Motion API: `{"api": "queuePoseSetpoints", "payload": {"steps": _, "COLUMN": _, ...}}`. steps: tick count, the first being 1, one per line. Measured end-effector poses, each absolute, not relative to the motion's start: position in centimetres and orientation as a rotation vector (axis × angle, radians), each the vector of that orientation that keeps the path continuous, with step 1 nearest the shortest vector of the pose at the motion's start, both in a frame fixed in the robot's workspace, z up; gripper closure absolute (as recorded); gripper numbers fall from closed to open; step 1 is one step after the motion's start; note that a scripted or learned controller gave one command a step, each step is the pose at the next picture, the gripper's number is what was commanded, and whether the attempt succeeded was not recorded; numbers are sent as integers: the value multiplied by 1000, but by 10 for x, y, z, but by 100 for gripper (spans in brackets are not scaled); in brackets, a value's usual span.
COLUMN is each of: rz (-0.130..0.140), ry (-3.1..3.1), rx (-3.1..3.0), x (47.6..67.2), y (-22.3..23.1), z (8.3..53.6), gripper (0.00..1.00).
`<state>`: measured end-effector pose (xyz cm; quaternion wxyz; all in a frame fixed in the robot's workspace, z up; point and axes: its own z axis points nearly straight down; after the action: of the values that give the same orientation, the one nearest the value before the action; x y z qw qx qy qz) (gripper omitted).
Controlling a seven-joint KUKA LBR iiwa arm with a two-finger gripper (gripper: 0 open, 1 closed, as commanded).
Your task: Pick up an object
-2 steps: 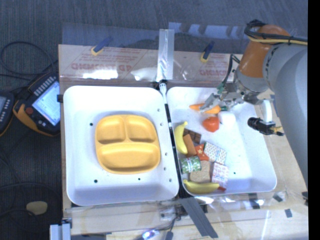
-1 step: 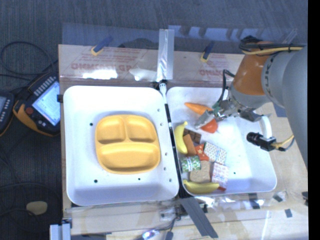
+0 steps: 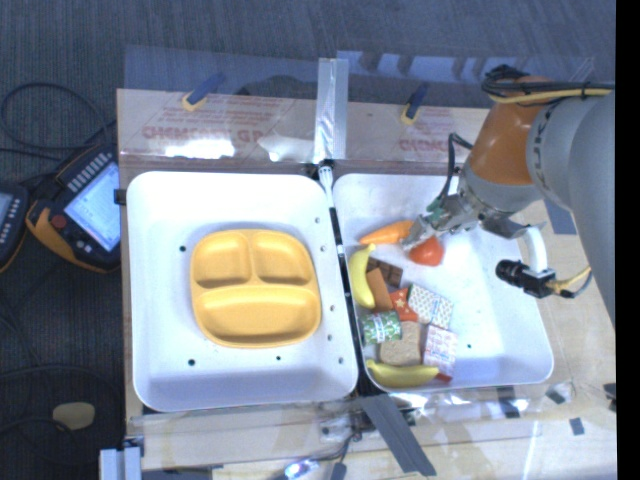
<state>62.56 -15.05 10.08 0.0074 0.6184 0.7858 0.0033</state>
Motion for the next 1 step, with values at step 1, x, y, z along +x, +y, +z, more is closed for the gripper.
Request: {"api": "queuePoseSetpoints", "payload": {"steps": 1, "rz": 4, "ry": 2584, "rx": 1760, "x": 625, "y": -136, "z": 92, "gripper": 100}}
